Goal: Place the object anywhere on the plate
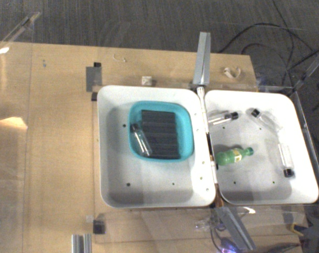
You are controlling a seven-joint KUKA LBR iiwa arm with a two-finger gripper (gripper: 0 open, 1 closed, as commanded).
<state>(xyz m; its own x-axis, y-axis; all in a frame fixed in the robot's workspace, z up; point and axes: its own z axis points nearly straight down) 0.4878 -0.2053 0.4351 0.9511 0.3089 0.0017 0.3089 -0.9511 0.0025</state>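
Note:
A turquoise plate (186,136) with a dark ribbed insert sits in the left bin (112,183). A clear tube with a dark cap (139,138) lies on the plate's left side. In the right bin (264,191) lie a small green bottle (234,155) near the left wall and three clear tubes with dark caps: one at the upper left (222,118), one at the upper middle (262,118), one at the right (286,160).
A grey metal post (202,59) stands behind the seam between the two bins. Cables (270,33) run over the floor at the upper right. The wooden bench (43,141) stretches left of the bins.

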